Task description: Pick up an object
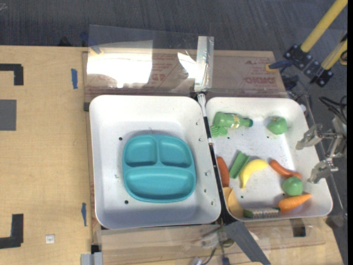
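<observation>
The right white bin (pixel 298 110) holds several toy foods: a green bottle shape (pixel 231 121), a green ball (pixel 277 125), a yellow banana (pixel 251 171), a dark green stick (pixel 238 163), a red-orange piece (pixel 222 170), an orange carrot (pixel 294 202) and a second green ball (pixel 292 186). My gripper (pixel 310 159) hangs at this bin's right rim, its metal fingers spread open with nothing between them. It is just right of a small orange-red piece (pixel 283 168) and the second green ball.
The left white bin (pixel 105 120) holds a teal divided plate (pixel 159 167). A clear plastic sheet and a cardboard wall stand behind both bins. Yellow-and-black rods (pixel 320 26) rise at the back right. A dark striped stick (pixel 261 212) lies against the right bin's front wall.
</observation>
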### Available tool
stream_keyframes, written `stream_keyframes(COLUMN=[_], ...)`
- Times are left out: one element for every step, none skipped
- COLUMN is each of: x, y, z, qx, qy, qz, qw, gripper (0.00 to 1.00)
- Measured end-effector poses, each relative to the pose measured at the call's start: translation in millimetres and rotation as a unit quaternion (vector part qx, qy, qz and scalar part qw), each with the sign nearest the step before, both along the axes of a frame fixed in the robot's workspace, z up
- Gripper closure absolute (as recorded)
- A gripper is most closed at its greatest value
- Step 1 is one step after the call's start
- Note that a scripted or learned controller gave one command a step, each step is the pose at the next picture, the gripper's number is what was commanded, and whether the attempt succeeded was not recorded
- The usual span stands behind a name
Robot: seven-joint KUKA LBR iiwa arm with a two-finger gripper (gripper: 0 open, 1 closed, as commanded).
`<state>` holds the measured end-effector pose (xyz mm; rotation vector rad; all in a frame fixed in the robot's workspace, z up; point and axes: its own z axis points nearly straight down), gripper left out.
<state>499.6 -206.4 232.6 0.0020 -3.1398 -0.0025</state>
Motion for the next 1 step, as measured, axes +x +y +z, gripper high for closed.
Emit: stream_keyframes(x=[-3.8], y=[36.8], z=[-136.9], qx=[-0.0006], qy=[-0.004], qz=[0.014], qw=[0.9999], gripper=[0.00])
